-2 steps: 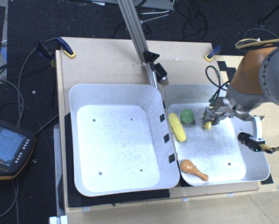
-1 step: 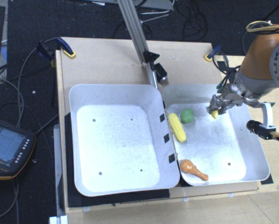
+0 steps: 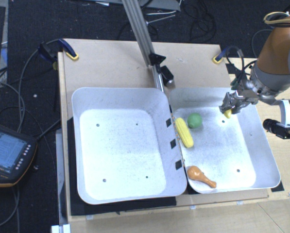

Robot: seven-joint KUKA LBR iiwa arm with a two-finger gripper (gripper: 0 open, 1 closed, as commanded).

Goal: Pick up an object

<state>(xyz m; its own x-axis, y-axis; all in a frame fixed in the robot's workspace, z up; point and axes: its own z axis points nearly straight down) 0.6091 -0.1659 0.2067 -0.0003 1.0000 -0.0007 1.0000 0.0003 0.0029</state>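
Between the fingers of the gripper [image 3: 230,109], a small yellow object [image 3: 227,113] is showing, seemingly being pinched. Left of the jaws, the green ball [image 3: 195,120] and corn cob [image 3: 184,132] are lying; lifting looks underway, unfinished.
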